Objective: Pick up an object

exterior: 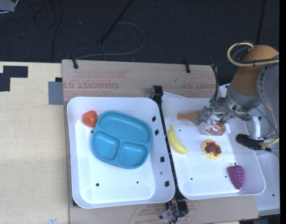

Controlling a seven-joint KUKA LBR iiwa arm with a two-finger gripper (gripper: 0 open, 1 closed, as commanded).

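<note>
The claw [212, 117] is hanging low over the right bin [254, 183], right above a crumpled wrapper [216, 128] beside the drumstick [188, 117]; I cannot tell its opening.

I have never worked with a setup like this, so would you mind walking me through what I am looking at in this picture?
This is one camera fixed above a workbench, looking down at a slant. The grey machine with the orange band at the right is a robot arm; its tip carries a two-finger gripper, lowered into the right bin.

Two shallow white bins sit side by side. The left bin holds a blue divided plate and an orange-red toy fruit beside it. The right bin holds a yellow banana, a toy chicken drumstick, a small round pizza-like piece, purple grapes and a red-and-white item just below the gripper.

Its job is to pick something up. I cannot tell whether it grips anything yet.
</note>
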